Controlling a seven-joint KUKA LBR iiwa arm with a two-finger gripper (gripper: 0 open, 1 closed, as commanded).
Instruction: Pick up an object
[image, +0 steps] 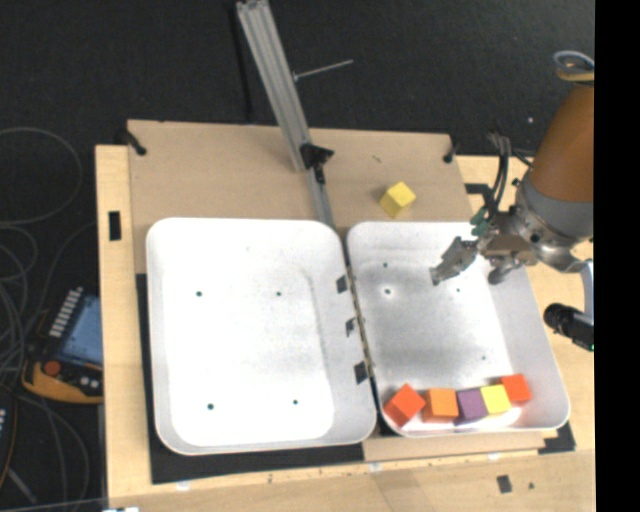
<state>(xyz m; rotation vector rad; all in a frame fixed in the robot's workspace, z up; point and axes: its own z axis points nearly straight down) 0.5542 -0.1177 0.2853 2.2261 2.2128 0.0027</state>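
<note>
Several small blocks lie in a row along the near wall of the right bin (530, 330): a red-orange block (405, 403), an orange block (441, 402), a purple block (470, 403), a yellow block (495, 399) and another red-orange block (516, 389). One more yellow block (397, 198) rests on the brown board beyond the bins. My gripper (472, 268) hovers over the far right part of the right bin, well away from the row. It is open, with nothing between its fingers.
The left bin (160, 300) lies beside the right one, with a clipped divider (352, 325) between them. A slanted metal rail (285, 90) rises from the back of the board. Cables and a pendant (70, 345) lie off the bench on the left.
</note>
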